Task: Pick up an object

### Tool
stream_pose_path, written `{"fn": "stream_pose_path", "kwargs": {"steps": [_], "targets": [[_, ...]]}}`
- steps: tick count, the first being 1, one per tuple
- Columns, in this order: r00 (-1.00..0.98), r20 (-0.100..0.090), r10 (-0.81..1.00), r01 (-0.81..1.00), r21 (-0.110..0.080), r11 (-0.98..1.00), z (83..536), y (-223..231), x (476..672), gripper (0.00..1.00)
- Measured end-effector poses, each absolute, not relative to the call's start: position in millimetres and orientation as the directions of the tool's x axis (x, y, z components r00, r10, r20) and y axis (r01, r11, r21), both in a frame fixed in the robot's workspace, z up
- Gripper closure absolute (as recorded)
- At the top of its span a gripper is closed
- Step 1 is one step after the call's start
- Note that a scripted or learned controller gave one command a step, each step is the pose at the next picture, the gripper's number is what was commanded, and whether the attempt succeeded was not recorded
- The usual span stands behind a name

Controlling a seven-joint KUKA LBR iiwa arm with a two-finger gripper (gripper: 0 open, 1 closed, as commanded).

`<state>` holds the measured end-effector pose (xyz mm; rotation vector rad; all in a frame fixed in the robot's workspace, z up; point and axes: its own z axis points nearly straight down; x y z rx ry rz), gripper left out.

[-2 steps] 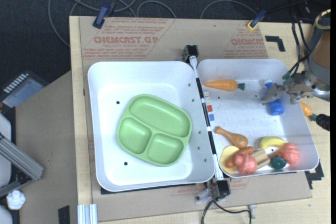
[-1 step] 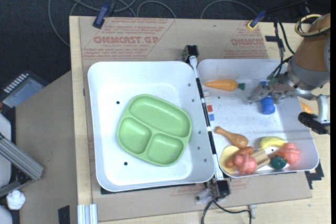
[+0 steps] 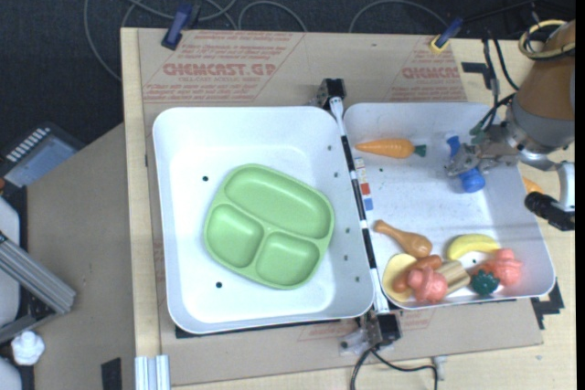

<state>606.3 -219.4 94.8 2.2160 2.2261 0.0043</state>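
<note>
Camera view, looking down at a slant: two white bins side by side. Left bin [image 3: 174, 196] with a green divided plate [image 3: 267, 225] in its middle. Right bin [image 3: 402, 119] with a toy carrot [image 3: 386, 147] at the far left, a brown pear-like piece [image 3: 405, 239] near the divider, and a heap of toy food [image 3: 448, 271] along the near edge, a banana [image 3: 472, 245] among it.

Gripper [image 3: 464, 167] low at the far right of the right bin, on or just above a small blue object [image 3: 471, 181]. Open or closed: cannot tell; fingers too small and blurred. No grasp confirmed, nothing seen lifted clear. Judged mid-attempt: reach done; secure grip and lift left.
</note>
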Motion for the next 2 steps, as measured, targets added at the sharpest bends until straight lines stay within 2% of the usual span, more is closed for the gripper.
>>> {"fn": "stream_pose_path", "kwargs": {"steps": [1,2], "targets": [[0.002,0.006,1.0,0.999,-0.035,-0.002,90.0,-127.5,646.0,1.0],[-0.001,0.001,1.0,1.0,0.0,0.001,185.4,-60.6,596.1,1.0]]}}
